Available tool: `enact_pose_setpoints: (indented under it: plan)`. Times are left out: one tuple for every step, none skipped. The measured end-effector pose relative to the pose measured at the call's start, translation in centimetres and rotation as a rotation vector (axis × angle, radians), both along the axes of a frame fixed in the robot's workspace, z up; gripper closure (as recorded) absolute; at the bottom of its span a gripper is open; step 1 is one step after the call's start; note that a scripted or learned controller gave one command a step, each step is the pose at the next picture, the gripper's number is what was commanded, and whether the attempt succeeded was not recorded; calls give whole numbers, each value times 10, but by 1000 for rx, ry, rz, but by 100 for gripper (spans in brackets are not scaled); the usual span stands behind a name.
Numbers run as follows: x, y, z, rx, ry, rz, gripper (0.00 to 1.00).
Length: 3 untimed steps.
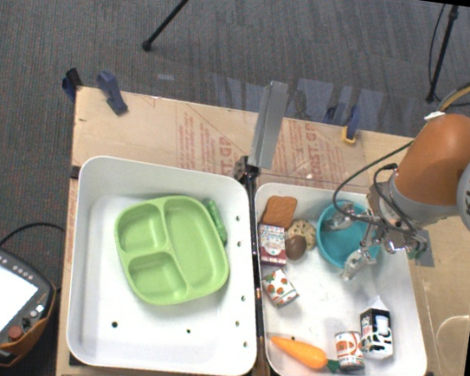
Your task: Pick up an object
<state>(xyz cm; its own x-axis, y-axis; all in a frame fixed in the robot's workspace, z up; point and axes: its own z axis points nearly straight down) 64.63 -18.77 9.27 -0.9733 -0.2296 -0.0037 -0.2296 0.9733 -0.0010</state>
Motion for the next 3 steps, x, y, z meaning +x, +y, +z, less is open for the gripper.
enact_pose_setpoints:
  plan:
    - [-18, 83, -3, 3, -1, -7, 0]
    - [-80, 78, -5, 1, 2, 136, 0]
    - [-54, 107, -5, -1, 2, 259, 0]
